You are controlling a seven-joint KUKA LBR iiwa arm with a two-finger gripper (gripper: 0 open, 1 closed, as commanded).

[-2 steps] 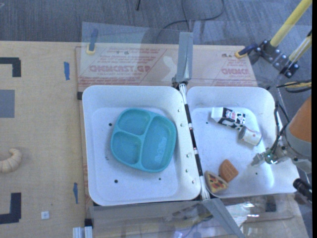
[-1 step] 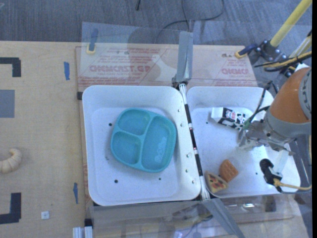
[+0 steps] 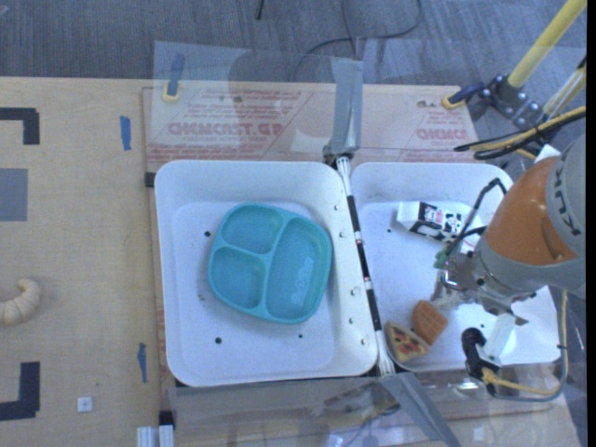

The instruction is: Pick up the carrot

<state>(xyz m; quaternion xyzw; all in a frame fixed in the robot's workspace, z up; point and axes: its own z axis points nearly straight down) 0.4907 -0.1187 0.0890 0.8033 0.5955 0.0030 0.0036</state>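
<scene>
Looking down on the table (image 3: 74,250), we see two white bins side by side, and the arm (image 3: 535,222) comes in from the right over the right bin (image 3: 521,338). Grey wrist below the orange band, with the hand (image 3: 451,277) low over the middle of that bin. How far the hand is open we cannot tell from this angle, and we see nothing gripped in it. The carrot (image 3: 429,321) we take to be the orange-brown piece near the front left of the right bin, though it is too small for us to be sure. It lies on the bin floor just in front of the hand and a little to its left; we cannot tell whether the two touch. A pizza slice toy (image 3: 405,343) lies right against it, in the front left corner. A white carton with black print (image 3: 430,219) lies flat toward the back of the same bin, apart from the hand. A yellow cable (image 3: 517,386) runs along the front edge under the arm. The left bin (image 3: 177,203) carries a teal divided plate (image 3: 270,262), three compartments, turned at an angle, roughly in the middle. Behind both bins lies a clear sheet with red lettering (image 3: 233,124). Far left on the table, well apart from the bins, lies a pale croissant-shaped item (image 3: 19,302). Blue tape strips (image 3: 125,132) and black corner marks (image 3: 23,124) are on the table's left part.
</scene>
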